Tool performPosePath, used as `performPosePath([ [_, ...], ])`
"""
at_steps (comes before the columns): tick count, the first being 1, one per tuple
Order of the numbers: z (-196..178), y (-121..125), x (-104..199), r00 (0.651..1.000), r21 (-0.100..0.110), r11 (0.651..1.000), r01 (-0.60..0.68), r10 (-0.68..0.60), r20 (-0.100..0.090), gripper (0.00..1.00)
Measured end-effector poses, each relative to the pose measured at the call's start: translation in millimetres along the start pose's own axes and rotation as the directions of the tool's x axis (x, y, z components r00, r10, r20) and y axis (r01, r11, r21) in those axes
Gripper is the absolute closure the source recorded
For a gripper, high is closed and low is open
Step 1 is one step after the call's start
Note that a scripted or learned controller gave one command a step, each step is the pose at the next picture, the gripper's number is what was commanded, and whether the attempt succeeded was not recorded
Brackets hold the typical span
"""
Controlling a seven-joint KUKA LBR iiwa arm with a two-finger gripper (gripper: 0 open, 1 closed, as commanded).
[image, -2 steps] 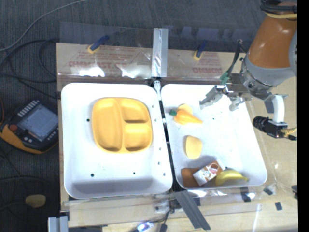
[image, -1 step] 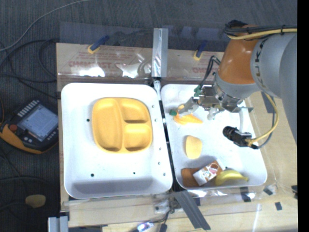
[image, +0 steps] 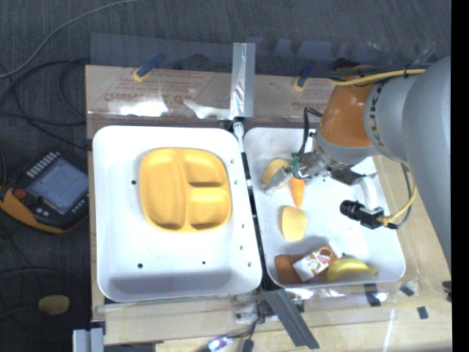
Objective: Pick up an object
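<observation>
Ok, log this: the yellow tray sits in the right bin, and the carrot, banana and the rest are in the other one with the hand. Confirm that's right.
Not quite. The tray sits in the left bin, as the camera view shows. The carrot, banana and the rest are in the right bin, where the hand is down beside the carrot.

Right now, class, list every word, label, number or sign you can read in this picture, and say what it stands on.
No text can be quoted as it reads.
Cardboard sheet behind the bins: faint reddish print, too blurred.
Small carton in the right bin: red-and-white label, too small.
Handheld controller on the floor: screen unreadable.
</observation>
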State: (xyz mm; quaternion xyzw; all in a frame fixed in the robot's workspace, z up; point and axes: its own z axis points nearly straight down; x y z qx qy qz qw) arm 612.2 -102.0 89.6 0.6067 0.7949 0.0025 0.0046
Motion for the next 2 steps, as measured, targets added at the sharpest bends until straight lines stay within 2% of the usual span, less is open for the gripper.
performPosePath([
  [1,-11,1,0,1.000,-0.004,1.000,-0.001,0.001,-0.001,1.00],
  [2,-94,59,97,0.999,0.010,0.999,0.037,-0.037,-0.005,1.00],
])
